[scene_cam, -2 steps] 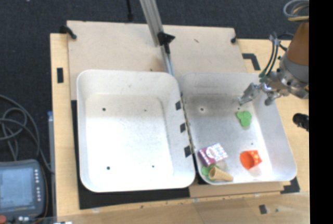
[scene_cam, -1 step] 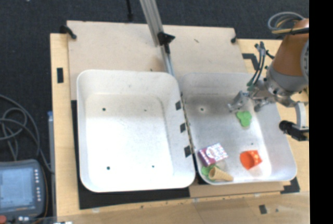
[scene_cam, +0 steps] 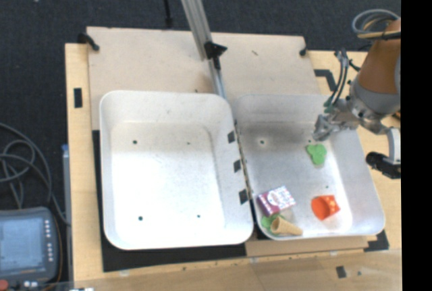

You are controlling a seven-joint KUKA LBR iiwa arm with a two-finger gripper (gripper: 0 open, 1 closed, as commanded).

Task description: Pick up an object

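Observation:
In the right bin [scene_cam: 270, 117] lie a green lump [scene_cam: 316, 153], an orange-red block [scene_cam: 325, 206], a purple and white packet [scene_cam: 276, 200] and a tan cone with a green end [scene_cam: 283, 225]. My gripper [scene_cam: 322, 131] reaches in from the right and hangs just above and slightly up-left of the green lump. Its fingertips point down toward the bin floor, very close to the lump. Nothing shows between the fingers. I cannot make out how wide they stand.
The left bin [scene_cam: 169, 168] sits beside the right one, with a dark divider between them. A metal pole [scene_cam: 192, 6] slants up from the bench's back. Cables and a pendant lie at the left, off the bench.

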